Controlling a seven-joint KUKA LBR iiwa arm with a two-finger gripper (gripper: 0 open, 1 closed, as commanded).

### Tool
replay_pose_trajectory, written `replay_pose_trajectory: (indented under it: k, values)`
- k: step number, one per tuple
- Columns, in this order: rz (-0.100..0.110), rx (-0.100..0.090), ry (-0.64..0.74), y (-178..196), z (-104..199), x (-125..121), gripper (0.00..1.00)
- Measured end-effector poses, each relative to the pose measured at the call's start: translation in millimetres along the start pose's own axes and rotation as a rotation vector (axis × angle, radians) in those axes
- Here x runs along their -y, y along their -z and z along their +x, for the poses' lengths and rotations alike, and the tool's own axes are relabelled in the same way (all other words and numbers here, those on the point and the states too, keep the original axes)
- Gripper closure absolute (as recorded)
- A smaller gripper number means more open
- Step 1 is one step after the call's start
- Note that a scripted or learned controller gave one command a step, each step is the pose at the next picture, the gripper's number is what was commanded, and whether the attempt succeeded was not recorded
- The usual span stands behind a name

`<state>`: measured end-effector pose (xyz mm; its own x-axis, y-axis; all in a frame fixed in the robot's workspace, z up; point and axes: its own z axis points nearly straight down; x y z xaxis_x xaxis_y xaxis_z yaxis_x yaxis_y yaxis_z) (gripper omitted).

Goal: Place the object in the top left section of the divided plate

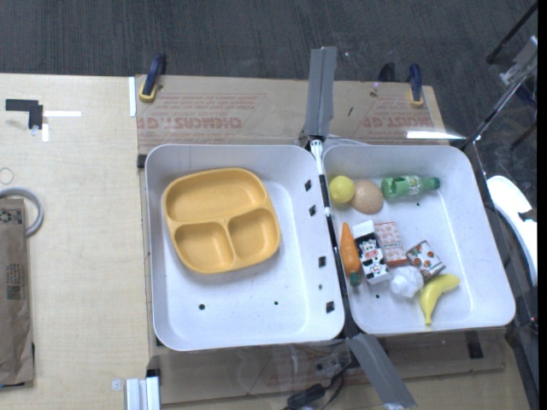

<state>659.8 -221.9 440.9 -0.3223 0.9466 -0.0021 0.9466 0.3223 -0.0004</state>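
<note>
A yellow divided plate [220, 220] lies in the left bin [256, 314], toward its upper left. It has one wide section at the back and two smaller ones in front, all bare. The right bin [479, 306] holds the loose objects: a lemon [341, 189], a tan round item [368, 196], a green bottle [408, 185] lying on its side, an orange carrot [349, 248], a cow-print carton [370, 257], a pink-and-white packet [391, 239], a small brown box [424, 258], a white crumpled lump [405, 282] and a banana [436, 293].
A grey bar [321, 92] runs back from the seam between the bins. Two blue clamps [153, 75] [415, 82] pin the cardboard sheet behind them. A brown paper bag [13, 289] lies on the wooden bench at far left.
</note>
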Motion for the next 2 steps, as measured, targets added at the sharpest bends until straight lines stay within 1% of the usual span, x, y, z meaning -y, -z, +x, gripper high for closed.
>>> replay_pose_trajectory:
  k: [1,2]
  values:
    - [0.002,-0.001,-0.042,-17.1,0.1,0.2,0.00]
    - [0.000,0.000,-0.226,0.1,-0.1,0.2,0.00]
